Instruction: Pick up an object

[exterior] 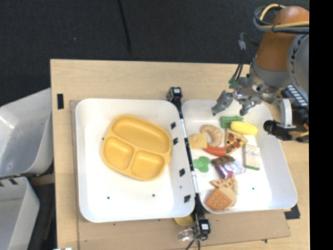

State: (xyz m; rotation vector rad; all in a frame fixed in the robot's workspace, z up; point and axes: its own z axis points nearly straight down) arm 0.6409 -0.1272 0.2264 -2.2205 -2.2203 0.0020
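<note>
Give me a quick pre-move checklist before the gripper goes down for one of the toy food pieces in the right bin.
1. Gripper above the right bin, near its far edge: ok.
2. Fingers spread apart with nothing between them: ok.
3. Target right under the gripper: not ok; the yellow corn piece and green piece lie just nearer the camera than the fingertips.
4. Target free of neighbours: not ok; the food pieces lie crowded, many touching.
5. Yellow divided plate out of the way in the left bin: ok.
6. Height of the fingertips above the bin floor: cannot tell.
</note>
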